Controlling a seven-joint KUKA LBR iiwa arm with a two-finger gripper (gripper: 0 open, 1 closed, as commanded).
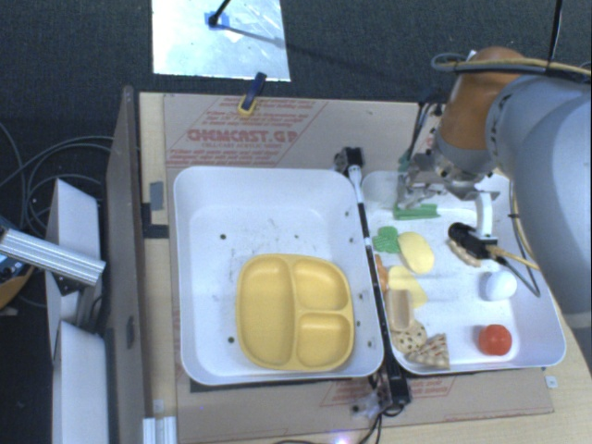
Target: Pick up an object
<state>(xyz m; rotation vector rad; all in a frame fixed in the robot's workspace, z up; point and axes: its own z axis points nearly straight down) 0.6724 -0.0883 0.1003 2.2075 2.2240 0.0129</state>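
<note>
The end effector (418, 195) hangs low over the far end of the right shallow white bin (546, 336), directly above a flat green plastic piece (415, 212). A yellow lemon-shaped toy (415, 252) lies just nearer the camera.

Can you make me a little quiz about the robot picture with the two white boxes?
1. True or false: the yellow plastic tray with three compartments lies in the left white bin.
2. Which lies nearest the right white bin's front right corner? A) the round red tomato-like toy B) the white egg-shaped toy C) the flat green piece
3. Fill in: the grey arm's tool is over the ____ end of the right bin.

Key: 1 true. 2 A. 3 far; the tool hangs just above the flat green piece there.
</note>
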